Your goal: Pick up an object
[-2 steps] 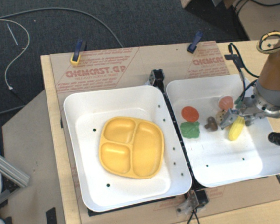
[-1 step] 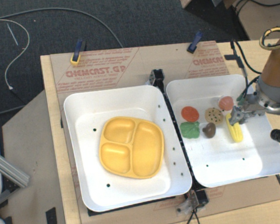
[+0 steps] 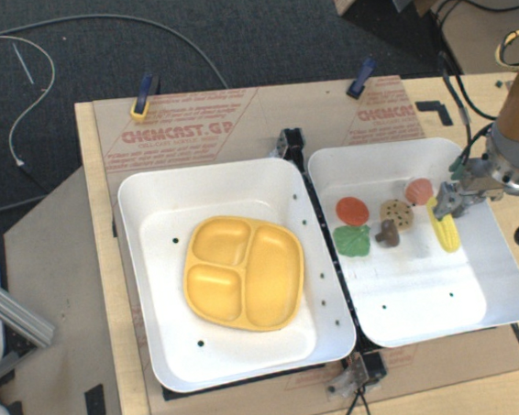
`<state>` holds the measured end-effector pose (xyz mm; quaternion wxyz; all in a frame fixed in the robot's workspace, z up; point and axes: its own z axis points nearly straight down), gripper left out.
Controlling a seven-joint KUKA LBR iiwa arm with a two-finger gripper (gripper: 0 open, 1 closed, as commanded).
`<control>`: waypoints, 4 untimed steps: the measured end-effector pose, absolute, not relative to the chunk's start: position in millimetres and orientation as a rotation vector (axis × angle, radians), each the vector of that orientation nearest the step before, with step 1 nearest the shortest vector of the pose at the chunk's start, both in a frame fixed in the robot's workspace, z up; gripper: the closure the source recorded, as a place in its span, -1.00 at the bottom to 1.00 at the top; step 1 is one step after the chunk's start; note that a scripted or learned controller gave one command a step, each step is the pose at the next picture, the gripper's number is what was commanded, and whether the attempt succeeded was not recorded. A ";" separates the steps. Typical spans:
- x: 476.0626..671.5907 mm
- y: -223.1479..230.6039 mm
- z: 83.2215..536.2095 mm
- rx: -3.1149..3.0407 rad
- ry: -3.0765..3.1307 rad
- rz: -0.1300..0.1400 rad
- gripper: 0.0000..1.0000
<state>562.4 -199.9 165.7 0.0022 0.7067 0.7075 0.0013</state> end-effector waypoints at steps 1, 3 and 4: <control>571.1 -193.1 216.6 2.214 2.220 0.005 1.00; 563.1 -144.8 264.6 2.219 2.229 0.000 1.00; 558.6 -92.7 247.9 2.218 2.232 0.000 1.00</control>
